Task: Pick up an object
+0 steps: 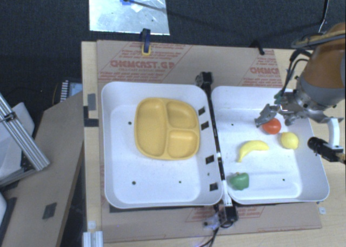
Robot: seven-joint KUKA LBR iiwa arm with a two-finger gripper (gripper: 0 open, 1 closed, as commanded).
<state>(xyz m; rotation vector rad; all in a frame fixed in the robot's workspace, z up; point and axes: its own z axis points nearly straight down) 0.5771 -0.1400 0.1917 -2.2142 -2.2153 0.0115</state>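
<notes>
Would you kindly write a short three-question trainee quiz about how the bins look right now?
1. True or false: the yellow three-compartment plastic tray lies in the left white bin.
2. Which item is nearest the gripper? A) yellow toy banana B) red-orange toy tomato C) green toy pepper
3. Fill in: the round yellow toy lemon lies in the ___ bin.

Key: 1 true; 2 B; 3 right.
</notes>
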